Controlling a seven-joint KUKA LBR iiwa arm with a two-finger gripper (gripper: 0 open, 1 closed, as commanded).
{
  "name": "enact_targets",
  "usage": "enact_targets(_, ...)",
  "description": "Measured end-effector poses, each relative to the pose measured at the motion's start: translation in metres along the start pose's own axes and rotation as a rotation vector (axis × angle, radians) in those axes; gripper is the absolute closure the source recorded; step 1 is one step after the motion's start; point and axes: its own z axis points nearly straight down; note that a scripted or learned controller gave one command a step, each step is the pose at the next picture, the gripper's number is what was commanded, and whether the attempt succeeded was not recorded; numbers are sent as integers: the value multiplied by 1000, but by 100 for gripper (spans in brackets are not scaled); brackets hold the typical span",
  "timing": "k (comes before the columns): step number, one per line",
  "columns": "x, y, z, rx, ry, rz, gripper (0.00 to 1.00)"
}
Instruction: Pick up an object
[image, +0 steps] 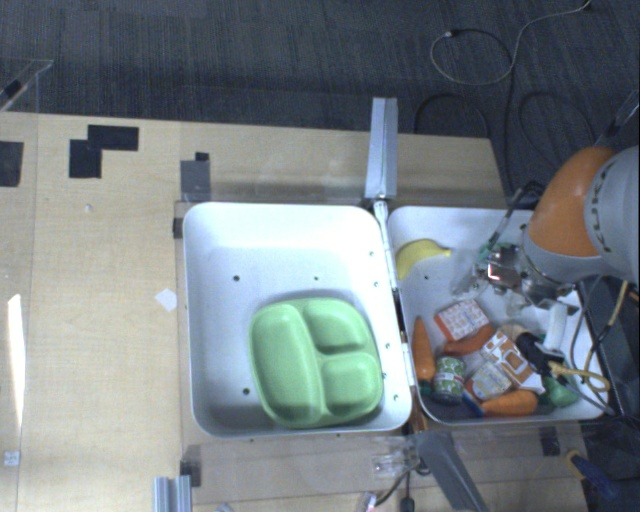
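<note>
Bench (100, 330) bears two white bins side by side. Left bin (230, 250): green divided tray (315, 360), near front. Right bin (450, 225): heap of toy food at front, yellow piece (420, 256) near back left, carrot (423, 350) along left wall. Arm (580, 215) reaches over right bin; gripper (498, 268) above heap, grip state: cannot tell.
</note>
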Motion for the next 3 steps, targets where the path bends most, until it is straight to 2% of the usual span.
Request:
enact_targets(1,5,35,1,0,-1,-93,0)
enact_targets(2,8,-56,-1,-1,0,-195,0)
enact_targets(3,32,-93,-4,-17,-6,-220,0)
